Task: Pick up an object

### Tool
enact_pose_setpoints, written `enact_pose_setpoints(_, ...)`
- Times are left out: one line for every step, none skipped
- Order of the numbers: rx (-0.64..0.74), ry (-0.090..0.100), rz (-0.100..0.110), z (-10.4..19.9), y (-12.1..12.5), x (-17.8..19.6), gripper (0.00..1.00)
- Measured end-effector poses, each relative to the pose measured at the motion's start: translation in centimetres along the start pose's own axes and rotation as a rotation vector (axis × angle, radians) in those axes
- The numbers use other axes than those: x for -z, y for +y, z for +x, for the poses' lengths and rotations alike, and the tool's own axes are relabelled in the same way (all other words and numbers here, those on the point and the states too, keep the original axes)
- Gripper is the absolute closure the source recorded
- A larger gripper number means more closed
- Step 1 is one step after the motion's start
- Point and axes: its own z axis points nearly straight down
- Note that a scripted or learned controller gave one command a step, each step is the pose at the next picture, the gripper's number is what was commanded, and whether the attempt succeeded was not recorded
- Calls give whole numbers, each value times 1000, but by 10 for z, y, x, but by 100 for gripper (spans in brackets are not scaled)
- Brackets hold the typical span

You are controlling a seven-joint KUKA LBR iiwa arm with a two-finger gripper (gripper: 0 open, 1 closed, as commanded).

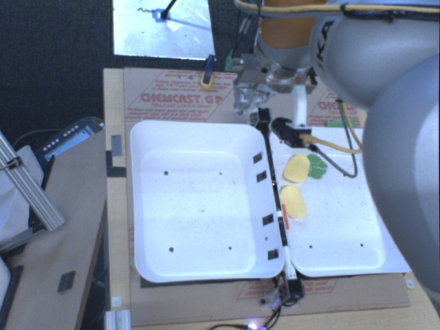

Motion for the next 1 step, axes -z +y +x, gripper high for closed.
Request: enact_pose_setpoints(3,-1,23,7,-47,-152,100)
